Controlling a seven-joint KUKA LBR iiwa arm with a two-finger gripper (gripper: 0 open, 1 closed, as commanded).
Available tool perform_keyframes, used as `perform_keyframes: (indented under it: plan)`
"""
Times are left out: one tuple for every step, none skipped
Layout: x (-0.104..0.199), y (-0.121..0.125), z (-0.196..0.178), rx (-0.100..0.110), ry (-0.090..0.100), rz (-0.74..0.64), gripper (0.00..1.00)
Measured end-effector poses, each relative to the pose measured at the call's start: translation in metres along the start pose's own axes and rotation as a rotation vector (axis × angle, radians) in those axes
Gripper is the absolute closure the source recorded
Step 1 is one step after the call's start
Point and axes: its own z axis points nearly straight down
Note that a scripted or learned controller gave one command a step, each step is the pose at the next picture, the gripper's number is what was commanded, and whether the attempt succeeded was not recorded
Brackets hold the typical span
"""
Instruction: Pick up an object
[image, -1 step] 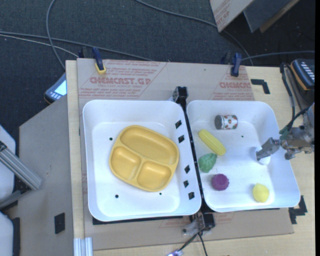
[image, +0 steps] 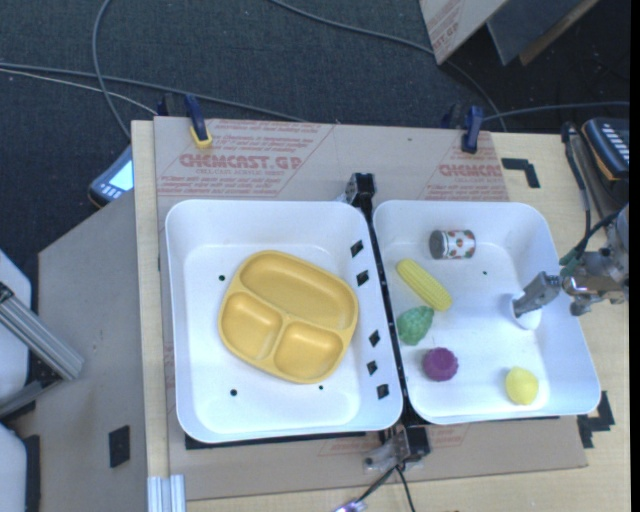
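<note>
The right bin (image: 560, 385) holds several small objects. A small can (image: 452, 244) lies on its side near the back. A yellow corn cob (image: 423, 283) sits in front of it, with a green leafy piece (image: 414, 323) just below. A purple round object (image: 440, 363) and a yellow lemon (image: 521, 385) rest near the front. My gripper (image: 532, 298) reaches in over the bin's right side, low above bare white floor. It is apart from every object, with the lemon nearest, in front of it. Nothing shows in its grasp.
The left bin (image: 190, 300) carries a yellow divided plate (image: 288, 315). A black divider with clips (image: 370, 300) runs between the bins. Clamps (image: 198, 125) hold the cardboard at the back. The arm's wrist and cables (image: 600, 270) hang over the right rim.
</note>
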Motion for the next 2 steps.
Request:
perform_keyframes:
  plan:
    - [0.004, -0.002, 0.063, 0.007, 0.003, 0.000, 0.00]
    - [0.006, -0.002, 0.106, 0.005, 0.002, 0.000, 0.00]
